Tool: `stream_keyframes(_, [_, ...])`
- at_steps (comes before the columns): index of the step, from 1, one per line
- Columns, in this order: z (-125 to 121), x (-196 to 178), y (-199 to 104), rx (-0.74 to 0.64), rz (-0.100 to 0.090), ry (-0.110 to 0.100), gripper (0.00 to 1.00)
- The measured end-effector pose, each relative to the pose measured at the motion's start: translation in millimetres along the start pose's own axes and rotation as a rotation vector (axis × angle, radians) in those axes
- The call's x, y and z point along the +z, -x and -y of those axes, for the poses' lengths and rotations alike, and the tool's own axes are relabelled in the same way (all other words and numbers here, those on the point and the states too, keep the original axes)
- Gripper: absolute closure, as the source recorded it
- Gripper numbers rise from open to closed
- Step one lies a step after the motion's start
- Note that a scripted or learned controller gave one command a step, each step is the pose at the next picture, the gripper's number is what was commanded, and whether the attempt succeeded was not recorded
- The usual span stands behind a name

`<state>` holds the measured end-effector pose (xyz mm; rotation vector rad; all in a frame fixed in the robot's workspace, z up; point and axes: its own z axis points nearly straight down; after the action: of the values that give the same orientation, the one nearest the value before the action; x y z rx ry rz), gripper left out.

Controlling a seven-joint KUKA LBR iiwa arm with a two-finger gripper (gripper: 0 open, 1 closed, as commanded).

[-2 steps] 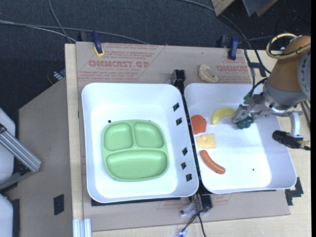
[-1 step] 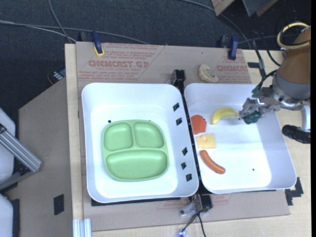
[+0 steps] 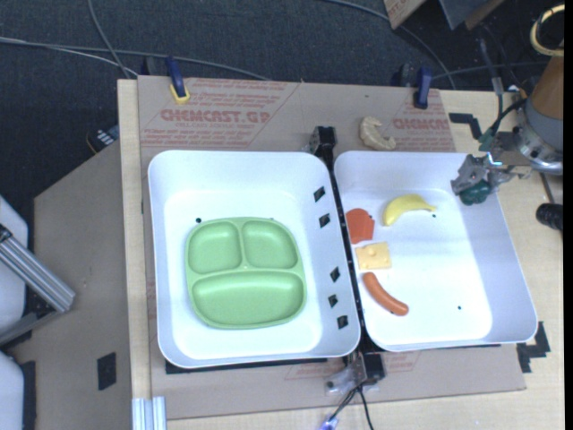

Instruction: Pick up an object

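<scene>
Seen from above at a slant: two shallow white plastic bins side by side on a pale wooden bench board (image 3: 269, 106) printed with red lettering and held by blue clamps (image 3: 178, 85) at the far edge. In the left bin (image 3: 170, 240), a light green three-compartment plastic tray (image 3: 244, 271), lying flat near the middle. In the right bin (image 3: 483, 285), four small toy foods gathered toward the left wall: a yellow plastic banana (image 3: 407, 208) farthest back, a flat orange-red piece (image 3: 359, 225) just to its left against the dividing edge, a yellow wedge of toy cheese (image 3: 374, 256) below that, and a red-orange toy sausage (image 3: 385, 295) nearest the front, lying diagonally. Reaching in from the right, the grey arm's two-finger gripper (image 3: 472, 186), dark green at the tip, poised over the back right corner of the right bin, well apart from the banana and the other foods. Whether the tip touches the bin's rim, impossible to tell; likewise whether the fingers are spread or closed, too small and blurred to judge, with nothing visibly between them. Outside the bins, on the board behind the right one, a small beige curved object (image 3: 377, 133). Beyond the bench, dark carpet crossed by thin cables (image 3: 98, 25).
</scene>
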<state>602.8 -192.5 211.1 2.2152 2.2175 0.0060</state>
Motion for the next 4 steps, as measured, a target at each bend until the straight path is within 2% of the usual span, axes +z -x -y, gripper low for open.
stream_keyframes(1, [-2,-48,0,0.0,0.0,0.0,1.0])
stream_keyframes(2, [-13,-54,-54,-0.006,-0.003,-0.004,1.0])
stream_keyframes(3, [-23,-39,-110,-0.005,-0.005,-0.011,1.0])
stream_keyframes(4, [-21,-41,-167,-0.005,-0.006,-0.01,1.0])
